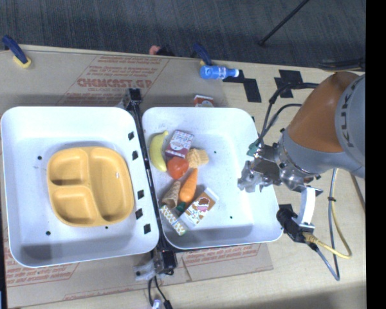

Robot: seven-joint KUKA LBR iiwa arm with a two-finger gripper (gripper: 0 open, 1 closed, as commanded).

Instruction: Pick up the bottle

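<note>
While lying flat, bottle [216, 73] points rightward.

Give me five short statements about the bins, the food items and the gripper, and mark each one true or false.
1. The yellow divided plate lies in the left bin. True.
2. The banana lies on the divided plate. False: it is in the right bin, near its left wall.
3. The carrot is in the right bin. True.
4. The gripper holds the carrot. False: it is apart from it, near the bin's right side.
5. A blue clamp sits on the bench beyond the right bin. True.
</note>
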